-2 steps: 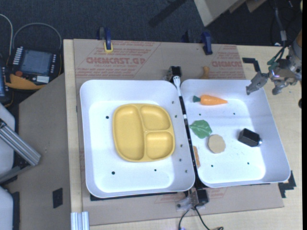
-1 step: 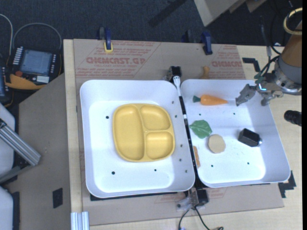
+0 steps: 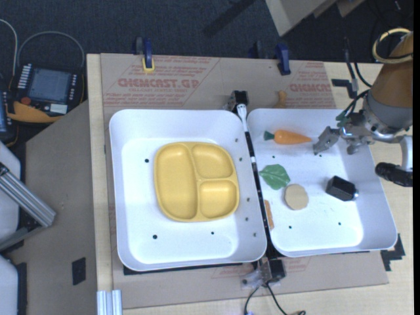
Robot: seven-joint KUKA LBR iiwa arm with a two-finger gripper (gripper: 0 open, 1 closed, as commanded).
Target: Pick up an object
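Observation:
In the right white bin point(image 3: 367, 238) lie an orange carrot point(image 3: 292, 137) near the far left corner, a green leaf point(image 3: 274, 176), a tan round cookie point(image 3: 296, 197) and a small black block point(image 3: 341, 188). My gripper point(image 3: 338, 140) hangs over the far right part of this bin, to the right of the carrot and above the black block. Its two grey fingers point(image 3: 325, 139) are spread apart with nothing between them.
The left white bin point(image 3: 131, 241) holds a yellow divided plate point(image 3: 195, 180). A black divider strip point(image 3: 250, 153) runs between the bins. The arm's orange band point(image 3: 394, 84) rises at the right edge. Clamps sit on the bench's far edge.

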